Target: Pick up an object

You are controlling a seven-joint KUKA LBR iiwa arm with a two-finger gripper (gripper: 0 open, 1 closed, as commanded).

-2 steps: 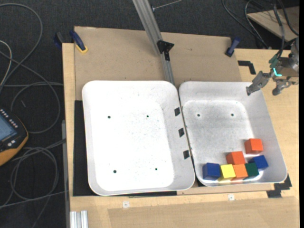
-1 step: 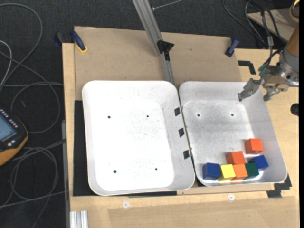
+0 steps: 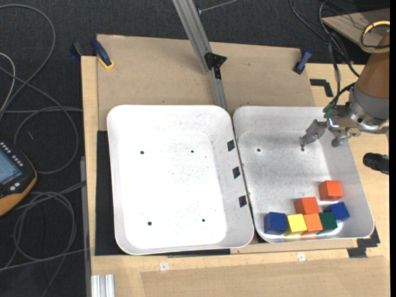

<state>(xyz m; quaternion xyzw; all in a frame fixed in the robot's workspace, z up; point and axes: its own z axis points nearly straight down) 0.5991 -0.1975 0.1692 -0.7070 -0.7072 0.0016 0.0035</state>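
Observation:
Several coloured blocks lie in the near right corner of the right bin (image 3: 278,135): an orange block (image 3: 332,189) apart at the top, another orange block (image 3: 305,205), a blue block (image 3: 338,211), and a row with a blue block (image 3: 276,221), a yellow block (image 3: 296,223), an orange one (image 3: 313,223) and a green one (image 3: 328,220). My gripper (image 3: 320,143) hangs over the far right part of this bin, well behind the blocks. It is open, its fingers spread wide with nothing between them.
The left bin (image 3: 173,172) sits beside the right one, with small black clips along the shared rim. A slanted metal rail (image 3: 198,36) crosses above the bench's far side. Blue clamps (image 3: 102,53) hold the board's back corners.

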